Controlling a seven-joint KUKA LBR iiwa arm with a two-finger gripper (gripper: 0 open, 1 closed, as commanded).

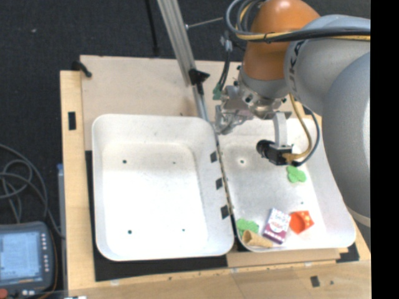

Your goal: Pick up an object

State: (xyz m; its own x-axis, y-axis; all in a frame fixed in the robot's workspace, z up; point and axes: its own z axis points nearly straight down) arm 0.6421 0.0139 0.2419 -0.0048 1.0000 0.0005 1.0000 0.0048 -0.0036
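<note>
My gripper [224,126] hangs over the far left corner of the right bin [262,179], close to the divider between the bins. Nothing shows under it but bare bin floor. The loose objects lie well away from it, toward the near end of that bin: a purple and white box [277,225], an orange-red piece [300,222], a tan cone [257,238] and a small green piece [247,226]. Another green piece [297,175] lies by the right wall.
The left bin [149,185] holds only a few dark specks. A slanted aluminium post [181,42] rises just behind the gripper. A black part with a yellow cable [274,151] hangs from the arm over the right bin.
</note>
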